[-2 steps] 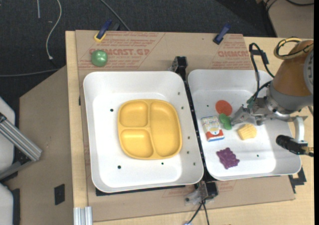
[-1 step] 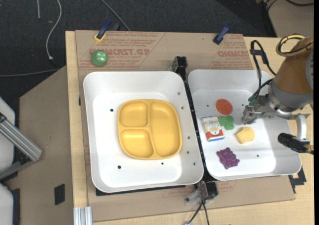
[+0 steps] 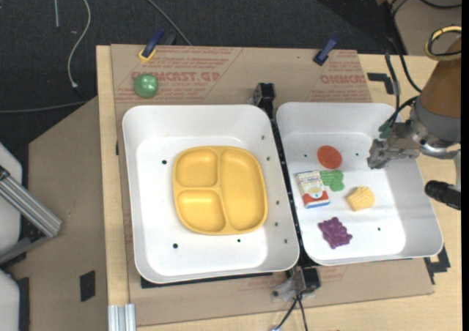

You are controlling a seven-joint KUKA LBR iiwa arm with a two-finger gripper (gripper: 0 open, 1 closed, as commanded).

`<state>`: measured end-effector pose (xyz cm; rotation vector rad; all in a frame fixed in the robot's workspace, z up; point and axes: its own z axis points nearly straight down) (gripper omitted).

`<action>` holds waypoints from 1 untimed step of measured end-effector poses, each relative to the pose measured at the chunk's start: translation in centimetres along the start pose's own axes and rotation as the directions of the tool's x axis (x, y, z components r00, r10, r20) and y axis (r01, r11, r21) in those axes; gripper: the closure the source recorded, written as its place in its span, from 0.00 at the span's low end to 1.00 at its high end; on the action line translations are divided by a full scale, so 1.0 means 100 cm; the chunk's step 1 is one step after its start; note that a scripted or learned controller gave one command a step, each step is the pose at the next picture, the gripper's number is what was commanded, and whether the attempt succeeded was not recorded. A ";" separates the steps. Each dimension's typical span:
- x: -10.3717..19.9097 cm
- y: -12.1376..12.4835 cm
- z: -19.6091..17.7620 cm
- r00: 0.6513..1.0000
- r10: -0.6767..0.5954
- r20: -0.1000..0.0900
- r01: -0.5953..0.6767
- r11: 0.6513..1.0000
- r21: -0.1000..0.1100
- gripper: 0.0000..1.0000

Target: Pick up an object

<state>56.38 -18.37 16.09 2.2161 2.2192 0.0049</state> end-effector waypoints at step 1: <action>0.000 0.002 -0.055 1.000 0.000 0.001 0.000 1.000 -0.002 1.00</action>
